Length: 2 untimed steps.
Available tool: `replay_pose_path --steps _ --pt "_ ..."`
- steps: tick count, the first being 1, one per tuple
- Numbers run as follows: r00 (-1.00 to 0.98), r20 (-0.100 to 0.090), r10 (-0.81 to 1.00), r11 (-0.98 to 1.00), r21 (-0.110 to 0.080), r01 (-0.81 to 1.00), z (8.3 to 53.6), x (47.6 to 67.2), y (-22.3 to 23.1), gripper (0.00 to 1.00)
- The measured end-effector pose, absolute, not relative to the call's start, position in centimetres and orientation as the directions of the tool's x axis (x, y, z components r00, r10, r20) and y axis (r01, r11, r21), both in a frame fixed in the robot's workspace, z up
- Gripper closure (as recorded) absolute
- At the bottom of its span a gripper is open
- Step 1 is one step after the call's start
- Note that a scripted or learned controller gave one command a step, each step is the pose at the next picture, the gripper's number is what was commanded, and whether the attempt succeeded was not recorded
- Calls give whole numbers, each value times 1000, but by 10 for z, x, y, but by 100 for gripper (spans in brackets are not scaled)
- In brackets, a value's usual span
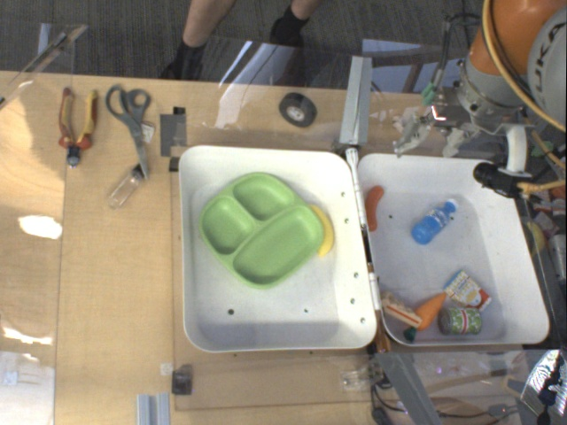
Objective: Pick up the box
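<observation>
The box (466,289) is a small white carton with red and green print. It lies tilted in the near right part of the right bin (496,237), just above a green can (461,321). My gripper (429,137) hangs over the far rim of that bin, well away from the box. Its fingers are spread open with nothing between them. The grey and orange arm (523,25) comes in from the top right corner.
The right bin also holds a blue bottle (433,222), a red sausage (373,207) by the left wall and a carrot (429,308) beside the can. A green divided plate (262,228) sits in the left bin. Scissors (131,113), pliers (75,122) and tape (298,109) lie on the bench.
</observation>
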State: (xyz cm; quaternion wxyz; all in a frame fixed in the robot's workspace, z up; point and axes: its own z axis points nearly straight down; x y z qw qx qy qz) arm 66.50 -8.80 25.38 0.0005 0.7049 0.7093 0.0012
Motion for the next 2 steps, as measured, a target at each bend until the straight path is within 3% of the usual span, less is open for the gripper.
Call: replay_pose_path --steps 1,2 --pt "99 0 995 -99 4 995 99 661 -91 0" --pt "-144 -2 990 144 11 990 88 627 -103 0"
